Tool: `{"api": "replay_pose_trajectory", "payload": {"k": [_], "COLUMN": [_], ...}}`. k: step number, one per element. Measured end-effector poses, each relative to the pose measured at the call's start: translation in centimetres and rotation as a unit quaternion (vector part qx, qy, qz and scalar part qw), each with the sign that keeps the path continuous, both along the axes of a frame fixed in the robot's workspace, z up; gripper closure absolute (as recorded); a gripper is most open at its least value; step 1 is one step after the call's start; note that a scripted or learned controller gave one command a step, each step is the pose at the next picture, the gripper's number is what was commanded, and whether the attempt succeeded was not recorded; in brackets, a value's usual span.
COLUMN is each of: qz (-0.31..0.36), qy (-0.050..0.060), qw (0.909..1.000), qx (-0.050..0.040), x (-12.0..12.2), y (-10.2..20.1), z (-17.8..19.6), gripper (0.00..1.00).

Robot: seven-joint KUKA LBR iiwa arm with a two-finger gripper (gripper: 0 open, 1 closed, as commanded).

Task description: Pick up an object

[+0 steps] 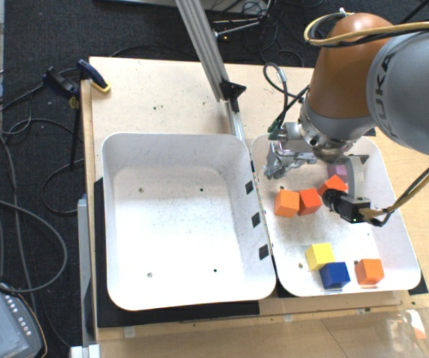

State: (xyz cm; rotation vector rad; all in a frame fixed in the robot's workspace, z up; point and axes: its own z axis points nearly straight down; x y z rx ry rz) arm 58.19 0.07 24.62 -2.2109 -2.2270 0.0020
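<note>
Two orange blocks (pixel 298 202) lie under the tool (pixel 277 166) — its grip state cannot be told.

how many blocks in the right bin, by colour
orange blocks: 3
yellow block: 1
blue block: 1
pink block: 1, partly hidden by the arm
total: 6 that can be seen

A clamp (pixel 87 75) grips the bench (pixel 162 95) corner; cables (pixel 20 125) trail left.
</note>
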Motion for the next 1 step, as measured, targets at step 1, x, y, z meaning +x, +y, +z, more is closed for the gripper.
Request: {"api": "replay_pose_trajectory", "payload": {"k": [1], "qz": [0.001], "qy": [-0.001], "qw": [1.0000], "qx": [0.0003], "x": [-1.99], "y": [5.20], "z": [0.63], "gripper": [1.00]}}
